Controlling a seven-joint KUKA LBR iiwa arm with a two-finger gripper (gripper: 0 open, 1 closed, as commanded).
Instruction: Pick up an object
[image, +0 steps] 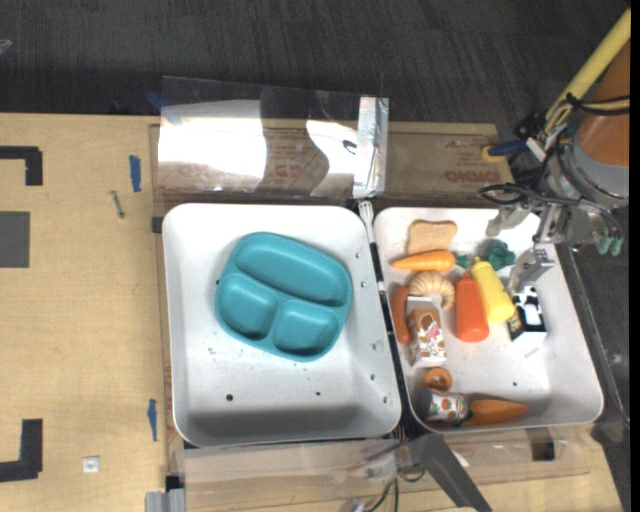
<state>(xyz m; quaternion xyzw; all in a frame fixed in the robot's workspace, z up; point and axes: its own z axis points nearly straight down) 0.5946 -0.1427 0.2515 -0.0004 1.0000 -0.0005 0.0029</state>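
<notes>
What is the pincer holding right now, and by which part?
Nothing visible between its fingers: the pincer hangs over the right bin, beside the yellow bottle.

Bench (70, 300) — a light tan, wood-toned surface bearing black angular marks along its left edge and short blue tape strips. Two shallow white bins rest directly on it, side by side and touching along their inner rims: the left bin (190, 400) and the right bin (575, 385). Behind the bins lies a brown cardboard sheet (440, 160) with red print, partly covered at left by a glossy clear plastic sheet (230, 150) — its right edge bordered by silver tape (370, 145).
</notes>
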